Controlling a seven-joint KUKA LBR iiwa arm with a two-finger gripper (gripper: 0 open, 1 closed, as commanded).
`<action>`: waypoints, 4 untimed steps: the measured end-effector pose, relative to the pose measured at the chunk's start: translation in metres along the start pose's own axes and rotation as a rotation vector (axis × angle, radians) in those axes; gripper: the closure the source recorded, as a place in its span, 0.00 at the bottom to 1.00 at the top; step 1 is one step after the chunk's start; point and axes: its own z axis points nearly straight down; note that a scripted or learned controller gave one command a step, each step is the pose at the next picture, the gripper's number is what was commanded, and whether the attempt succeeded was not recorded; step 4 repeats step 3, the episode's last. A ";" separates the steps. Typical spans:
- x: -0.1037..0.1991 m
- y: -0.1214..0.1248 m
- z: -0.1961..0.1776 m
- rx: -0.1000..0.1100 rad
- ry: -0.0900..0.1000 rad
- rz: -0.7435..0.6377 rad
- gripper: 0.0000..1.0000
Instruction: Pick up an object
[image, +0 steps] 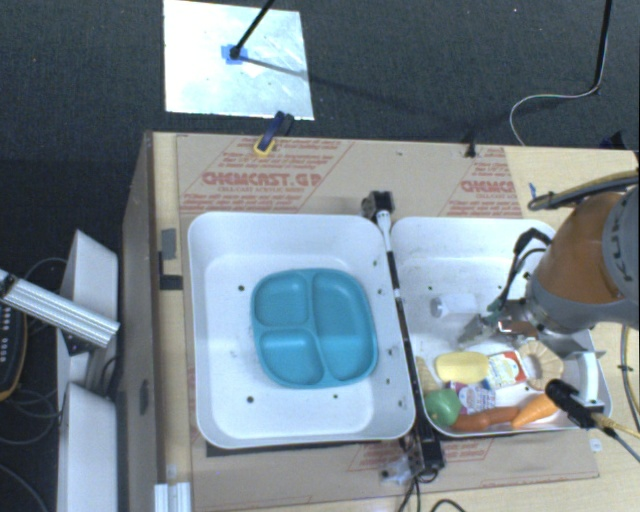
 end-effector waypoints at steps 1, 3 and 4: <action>-0.021 0.108 0.000 -0.001 0.001 -0.004 0.00; -0.057 0.041 -0.098 0.000 0.001 -0.001 0.00; -0.057 0.041 -0.098 0.000 0.001 -0.001 0.00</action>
